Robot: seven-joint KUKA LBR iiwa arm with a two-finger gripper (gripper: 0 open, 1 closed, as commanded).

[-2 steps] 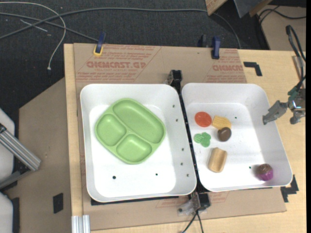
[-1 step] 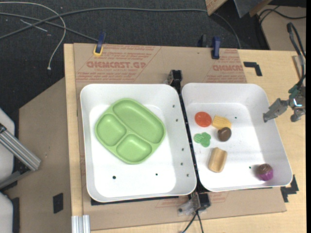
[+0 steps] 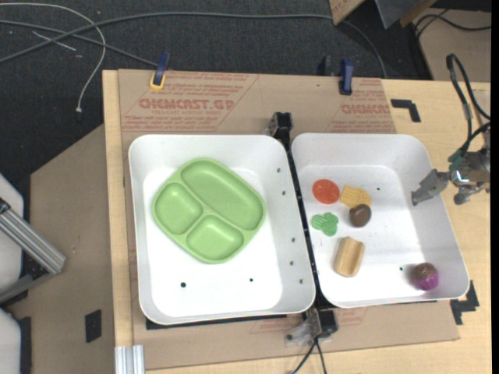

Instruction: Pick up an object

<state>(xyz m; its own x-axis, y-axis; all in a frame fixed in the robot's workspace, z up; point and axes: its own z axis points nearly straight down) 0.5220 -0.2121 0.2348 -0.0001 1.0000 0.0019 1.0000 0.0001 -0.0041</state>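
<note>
We see the gripper (image 3: 437, 184) at the right bin's (image 3: 390, 148) right rim, and we cannot tell its state. In that bin lie an orange disc (image 3: 326, 191), a yellow block (image 3: 354, 195), a brown ball (image 3: 359, 215), a green piece (image 3: 325, 224), a tan cylinder (image 3: 349, 256) and a purple item (image 3: 425, 276). The left bin (image 3: 156, 279) holds a green divided plate (image 3: 208, 209)

Both bins, left bin (image 3: 156, 287) and right bin (image 3: 390, 150), are plain white. The divided plate (image 3: 209, 209) is light green. The right bin's items: an orange-red disc (image 3: 326, 191), a yellow block (image 3: 355, 195), a brown ball (image 3: 359, 215), a green leafy piece (image 3: 325, 224), a tan cylinder (image 3: 349, 256) and a purple-and-brown ball (image 3: 425, 275). The worktop (image 3: 117, 170) is pale wood with red lettering.
</note>
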